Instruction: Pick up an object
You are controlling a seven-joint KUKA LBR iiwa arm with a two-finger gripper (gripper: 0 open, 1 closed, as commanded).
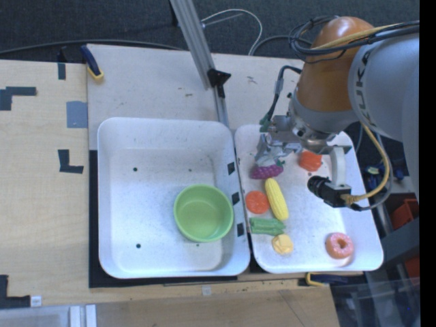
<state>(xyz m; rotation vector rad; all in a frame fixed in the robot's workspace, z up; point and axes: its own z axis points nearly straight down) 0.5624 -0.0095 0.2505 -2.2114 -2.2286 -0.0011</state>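
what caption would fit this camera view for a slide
Gripper lowered over purple grapes in the right bin, beside corn and a donut; green bowl in the left bin.

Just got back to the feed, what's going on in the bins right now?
The arm is reaching into the right bin, its tool low over the purple toy near the top. Corn, a tomato, a green pod, a donut and other toys lie around. The left bin holds a green bowl.
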